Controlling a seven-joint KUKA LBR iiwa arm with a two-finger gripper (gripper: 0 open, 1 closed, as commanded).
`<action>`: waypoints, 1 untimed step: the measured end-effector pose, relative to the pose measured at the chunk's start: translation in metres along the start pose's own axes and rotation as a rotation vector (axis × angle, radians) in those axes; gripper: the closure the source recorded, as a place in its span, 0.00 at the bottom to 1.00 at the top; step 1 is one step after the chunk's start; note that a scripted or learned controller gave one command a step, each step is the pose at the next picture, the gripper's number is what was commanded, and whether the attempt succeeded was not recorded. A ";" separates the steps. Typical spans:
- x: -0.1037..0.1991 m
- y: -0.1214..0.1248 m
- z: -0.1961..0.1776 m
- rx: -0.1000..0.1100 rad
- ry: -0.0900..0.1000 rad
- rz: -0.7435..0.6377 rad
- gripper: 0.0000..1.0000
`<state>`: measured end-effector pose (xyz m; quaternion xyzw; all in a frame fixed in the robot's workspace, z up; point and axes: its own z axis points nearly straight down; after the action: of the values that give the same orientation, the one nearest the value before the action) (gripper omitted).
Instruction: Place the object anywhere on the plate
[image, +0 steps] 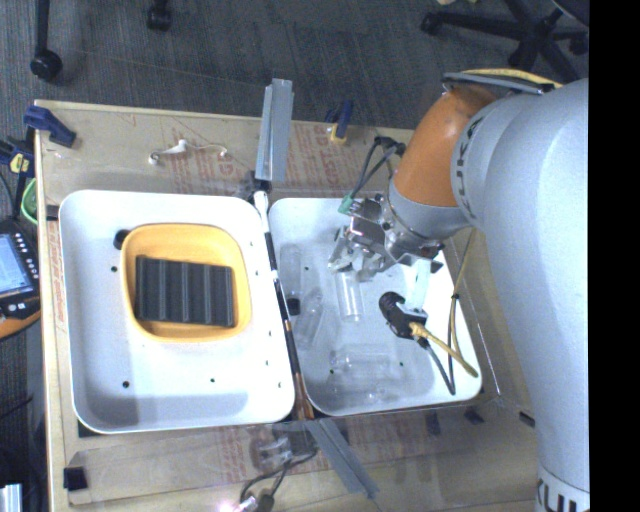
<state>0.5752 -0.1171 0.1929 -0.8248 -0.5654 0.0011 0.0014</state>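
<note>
A yellow plate (140, 250) with rounded corners lies in the left bin (90, 380). A dark ribbed block (186, 291) rests on its middle. My gripper (352, 256) hangs over the upper middle of the right bin (455, 385), well to the right of the plate. Directly below it lies a clear plastic tube-like object (348, 296), seemingly on the bin floor. Other clear plastic pieces lie at the bin's left side (291, 264) and near its front (365, 368). They are faint against the white.
A raised rim (278, 300) divides the two bins. A metal bar (272, 130) stands behind them on the wooden bench, and a blue clamp (341, 118) sits further right. The arm's bulk covers the right bin's right side.
</note>
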 end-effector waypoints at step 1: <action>0.079 -0.008 0.002 -0.001 0.000 -0.100 1.00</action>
<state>0.5963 -0.0405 0.1912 -0.7956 -0.6059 0.0006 0.0010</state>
